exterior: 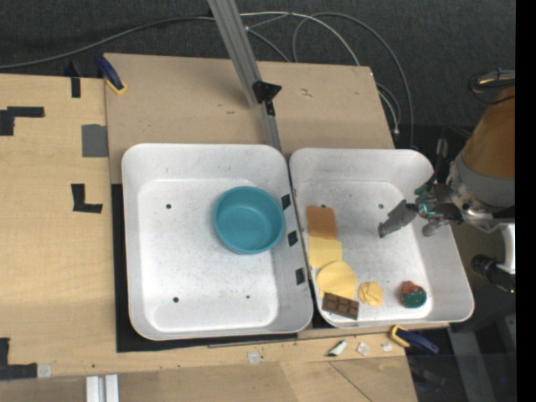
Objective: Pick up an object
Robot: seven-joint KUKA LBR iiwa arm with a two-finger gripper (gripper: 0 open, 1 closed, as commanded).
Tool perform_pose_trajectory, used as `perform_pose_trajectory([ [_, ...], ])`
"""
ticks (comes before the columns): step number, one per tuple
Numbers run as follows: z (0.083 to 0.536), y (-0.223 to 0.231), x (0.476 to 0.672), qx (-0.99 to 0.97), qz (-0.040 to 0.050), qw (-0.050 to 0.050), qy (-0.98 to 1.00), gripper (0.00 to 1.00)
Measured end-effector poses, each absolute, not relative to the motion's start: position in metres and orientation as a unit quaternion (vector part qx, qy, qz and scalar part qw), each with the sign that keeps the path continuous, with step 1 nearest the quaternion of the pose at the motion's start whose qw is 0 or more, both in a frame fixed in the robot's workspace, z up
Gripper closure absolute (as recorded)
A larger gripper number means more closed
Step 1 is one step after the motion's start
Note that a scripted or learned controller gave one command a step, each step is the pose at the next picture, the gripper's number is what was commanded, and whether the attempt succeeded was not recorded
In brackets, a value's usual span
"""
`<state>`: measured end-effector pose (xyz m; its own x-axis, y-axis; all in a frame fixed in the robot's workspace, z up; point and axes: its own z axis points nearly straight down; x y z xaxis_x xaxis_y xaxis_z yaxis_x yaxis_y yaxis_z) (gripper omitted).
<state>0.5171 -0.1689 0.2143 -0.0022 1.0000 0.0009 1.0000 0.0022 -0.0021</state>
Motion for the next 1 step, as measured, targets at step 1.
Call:
perform_pose_trajectory([
  [1,0.2143,-0.1691,0.5171,-0.706,0.0004,0.001,-0.708,0.0],
])
